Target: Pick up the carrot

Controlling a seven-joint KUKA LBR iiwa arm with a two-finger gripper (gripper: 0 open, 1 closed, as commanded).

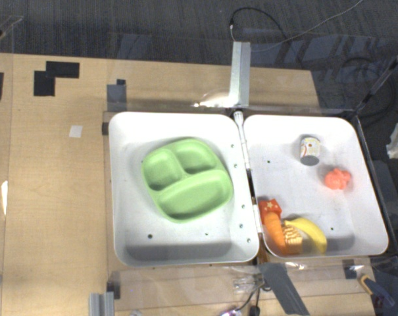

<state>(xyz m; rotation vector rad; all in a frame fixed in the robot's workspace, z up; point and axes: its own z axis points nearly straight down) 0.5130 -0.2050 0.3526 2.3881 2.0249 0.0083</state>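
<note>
- Tabletop [47, 196]: two white bins side by side.
- Left bin [129, 242]: green divided plate [187, 187] in the middle.
- Right bin [356, 150]: carrot [275, 232] in the near-left corner, touching a banana [310, 232]; small can [309, 150] and orange-pink lump [338, 179] toward the far-right.
- Jaws: cannot tell.

A pale wooden bench [47, 196] meets dark grey carpet [152, 15] beyond, where a black cable [297, 31] trails.

No legible text (can label blurred)
</note>
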